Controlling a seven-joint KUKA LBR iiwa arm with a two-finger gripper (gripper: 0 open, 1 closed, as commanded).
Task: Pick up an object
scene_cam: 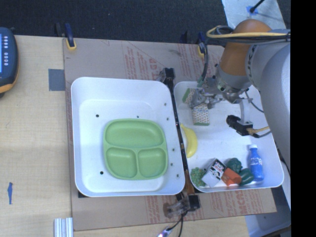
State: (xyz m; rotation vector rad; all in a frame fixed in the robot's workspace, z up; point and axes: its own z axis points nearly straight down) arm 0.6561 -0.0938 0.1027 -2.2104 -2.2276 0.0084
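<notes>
Right, gripper [203, 98] down in right bin [269, 147], far corner. Jaw state hidden by wrist, cannot tell. Patterned small box [200, 116] directly beneath, maybe touching. Yellow item [190, 141] nearby below. Risk judged: box tipped or nudged against bin wall, missed grasp.

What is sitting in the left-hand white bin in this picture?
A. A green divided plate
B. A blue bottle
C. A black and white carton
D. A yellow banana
A. The green divided plate, with three compartments, lies in the left bin; the blue bottle, a yellow item and the black and white carton are all in the right bin.
</notes>
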